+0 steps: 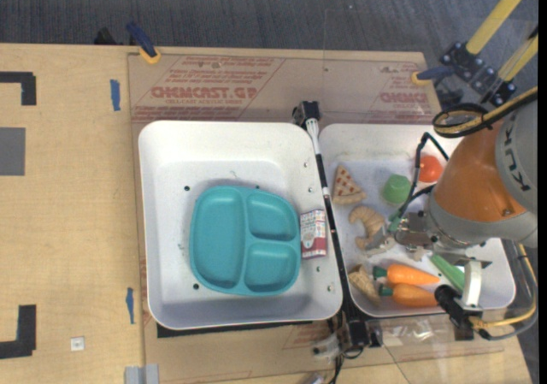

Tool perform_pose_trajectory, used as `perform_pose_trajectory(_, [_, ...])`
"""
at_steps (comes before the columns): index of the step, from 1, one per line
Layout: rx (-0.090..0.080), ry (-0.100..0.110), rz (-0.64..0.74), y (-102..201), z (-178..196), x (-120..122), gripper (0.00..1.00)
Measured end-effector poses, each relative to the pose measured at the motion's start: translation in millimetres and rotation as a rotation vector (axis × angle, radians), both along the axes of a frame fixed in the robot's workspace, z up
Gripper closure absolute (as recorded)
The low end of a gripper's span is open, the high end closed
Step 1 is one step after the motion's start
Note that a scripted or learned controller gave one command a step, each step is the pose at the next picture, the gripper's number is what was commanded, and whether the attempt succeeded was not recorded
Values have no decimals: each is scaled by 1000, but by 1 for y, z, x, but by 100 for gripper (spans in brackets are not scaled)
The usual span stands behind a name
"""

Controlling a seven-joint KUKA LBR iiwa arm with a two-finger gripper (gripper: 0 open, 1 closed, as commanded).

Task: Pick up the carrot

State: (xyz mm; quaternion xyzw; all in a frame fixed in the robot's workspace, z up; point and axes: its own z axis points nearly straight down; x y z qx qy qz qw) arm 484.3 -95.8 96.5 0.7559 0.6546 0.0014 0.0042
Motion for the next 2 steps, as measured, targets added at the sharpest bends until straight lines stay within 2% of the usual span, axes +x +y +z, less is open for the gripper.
perform_pose_trajectory(1, [3, -6, -128, -3, -8, 113, 0])
perform_pose_trajectory(2, [-1, 0, -15, -76, -9, 55, 0])
